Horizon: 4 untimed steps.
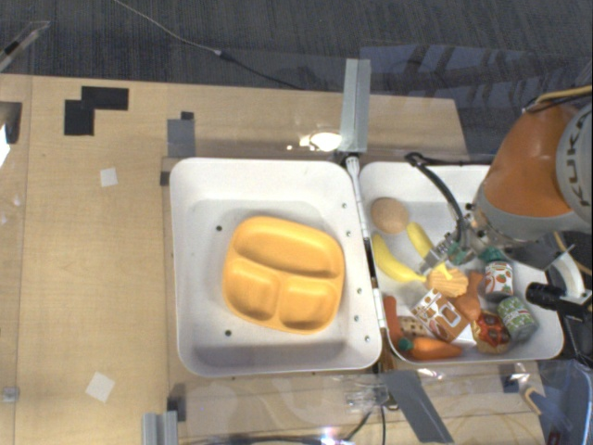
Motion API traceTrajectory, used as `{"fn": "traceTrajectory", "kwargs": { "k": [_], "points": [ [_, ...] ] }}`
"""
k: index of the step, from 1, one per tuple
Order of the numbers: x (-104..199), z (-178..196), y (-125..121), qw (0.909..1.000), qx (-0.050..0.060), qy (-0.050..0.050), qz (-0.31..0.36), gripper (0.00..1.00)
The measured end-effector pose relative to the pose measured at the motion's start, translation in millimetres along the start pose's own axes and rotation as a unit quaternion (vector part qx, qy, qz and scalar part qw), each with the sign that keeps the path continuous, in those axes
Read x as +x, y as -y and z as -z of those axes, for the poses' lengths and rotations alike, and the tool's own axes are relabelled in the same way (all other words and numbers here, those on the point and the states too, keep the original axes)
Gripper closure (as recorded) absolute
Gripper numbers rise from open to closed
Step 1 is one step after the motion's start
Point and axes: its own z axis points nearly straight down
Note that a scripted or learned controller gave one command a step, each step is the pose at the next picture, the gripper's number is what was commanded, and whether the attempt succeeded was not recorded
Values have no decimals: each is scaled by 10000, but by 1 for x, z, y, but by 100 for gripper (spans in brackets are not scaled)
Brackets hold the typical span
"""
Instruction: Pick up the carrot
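**Arm low in the crowded right bin, carrot lying free at the front wall**

The gripper (454, 253) sits low in the right bin (547, 346), its tip over the middle of the toy pile, above a small yellow piece (447, 279) and just beside the banana (394, 262). Whether it is wide, narrow or closed on something I cannot tell; the wrist and cabling mask it from above.

The arm (528, 179) comes in from the right and leans over the bin's far half, so its bulk hides part of the contents there. Around the tip the toys lie packed and touching: a patterned carton (439, 311), a reddish jar (498, 279), a green can (516, 316), and further back a tan egg (390, 216).

The carrot (434, 348) lies on its side along the bin's near wall, close to the left corner, well clear of the gripper and with the carton between them. Pressed near the wall, it probably offers little room for a finger on that side, so a grasp across its width looks the likelier approach.

The left bin (195, 276) holds a yellow divided tray (278, 272), apart from the work.
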Motion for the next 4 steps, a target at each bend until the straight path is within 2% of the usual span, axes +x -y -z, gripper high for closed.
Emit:
{"fn": "traceTrajectory", "kwargs": {
  "k": [1,2,3,4],
  "points": [
    [-28,-17,-22,9999,-25,20,-159,100],
    [35,26,25,9932,-28,12,-1165,100],
    [2,-41,11,9641,-9,1,-2654,100],
    [-67,104,25,9492,-65,38,-3147,100]
  ]
}}
